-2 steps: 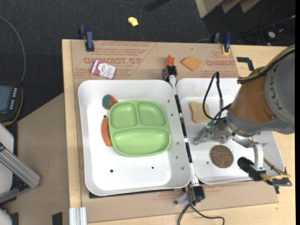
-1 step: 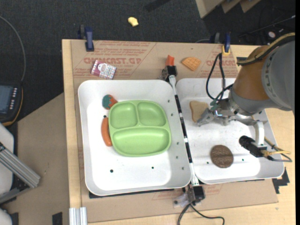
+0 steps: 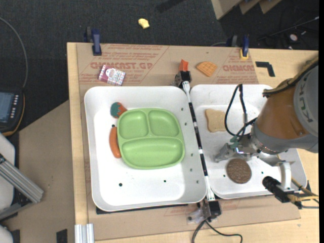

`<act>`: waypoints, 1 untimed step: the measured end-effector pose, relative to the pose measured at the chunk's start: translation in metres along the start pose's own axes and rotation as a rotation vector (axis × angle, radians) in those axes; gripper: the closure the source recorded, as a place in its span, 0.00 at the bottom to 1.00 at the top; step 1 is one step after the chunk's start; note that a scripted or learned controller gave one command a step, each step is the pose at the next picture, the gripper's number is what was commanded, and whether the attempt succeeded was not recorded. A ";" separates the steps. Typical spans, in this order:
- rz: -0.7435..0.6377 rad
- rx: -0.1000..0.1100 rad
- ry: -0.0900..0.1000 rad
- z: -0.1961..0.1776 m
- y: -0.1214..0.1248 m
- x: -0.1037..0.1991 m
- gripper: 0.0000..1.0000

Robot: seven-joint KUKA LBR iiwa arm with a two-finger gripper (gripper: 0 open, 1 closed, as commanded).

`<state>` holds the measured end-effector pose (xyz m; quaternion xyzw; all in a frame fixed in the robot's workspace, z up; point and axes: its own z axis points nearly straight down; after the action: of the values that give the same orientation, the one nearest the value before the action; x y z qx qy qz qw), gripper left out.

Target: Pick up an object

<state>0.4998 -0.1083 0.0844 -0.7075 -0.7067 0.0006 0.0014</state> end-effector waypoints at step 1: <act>-0.002 -0.005 -0.003 -0.032 0.036 -0.033 0.00</act>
<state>0.5359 -0.1415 0.1165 -0.7069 -0.7073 -0.0001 -0.0012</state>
